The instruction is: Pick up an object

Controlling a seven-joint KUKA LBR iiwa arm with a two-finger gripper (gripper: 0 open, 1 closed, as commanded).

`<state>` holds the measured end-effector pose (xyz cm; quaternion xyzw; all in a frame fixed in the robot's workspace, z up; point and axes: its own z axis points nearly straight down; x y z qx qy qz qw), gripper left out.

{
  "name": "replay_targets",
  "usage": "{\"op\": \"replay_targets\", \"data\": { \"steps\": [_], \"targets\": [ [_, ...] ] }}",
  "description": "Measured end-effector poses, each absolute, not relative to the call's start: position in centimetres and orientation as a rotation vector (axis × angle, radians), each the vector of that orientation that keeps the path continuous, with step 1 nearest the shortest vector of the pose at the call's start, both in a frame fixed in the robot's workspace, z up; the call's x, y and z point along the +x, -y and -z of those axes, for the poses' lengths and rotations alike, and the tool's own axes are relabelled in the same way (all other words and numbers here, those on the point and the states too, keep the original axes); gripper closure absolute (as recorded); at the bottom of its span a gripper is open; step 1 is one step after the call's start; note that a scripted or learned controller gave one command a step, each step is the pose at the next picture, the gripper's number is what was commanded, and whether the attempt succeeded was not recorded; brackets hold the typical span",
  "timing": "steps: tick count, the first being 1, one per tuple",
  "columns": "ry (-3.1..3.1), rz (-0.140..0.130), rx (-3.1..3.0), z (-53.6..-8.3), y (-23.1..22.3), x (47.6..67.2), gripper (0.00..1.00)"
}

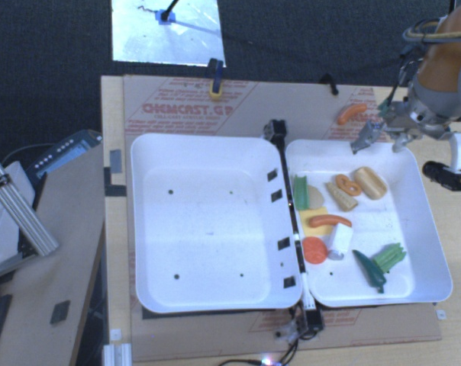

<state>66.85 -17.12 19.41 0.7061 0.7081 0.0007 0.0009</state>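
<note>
Bins (207, 147): two; sausages (330, 220): two.

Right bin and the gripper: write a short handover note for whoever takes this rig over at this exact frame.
Gripper: open, holding nothing, above the far edge of the right bin.
Things: bread roll, pretzel, red sausage, tomato slice, white block and green vegetables lie in the right bin. An orange sausage lies on the bench beyond it.
Done: nothing picked.
Left: descend, grasp one object, lift.
</note>
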Motion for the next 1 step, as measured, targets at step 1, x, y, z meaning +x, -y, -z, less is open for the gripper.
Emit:
{"op": "replay_targets", "data": {
  "steps": [1],
  "targets": [
    [-2.23,0.0,2.215,-8.01,12.93,64.56,0.0]
  ]
}}
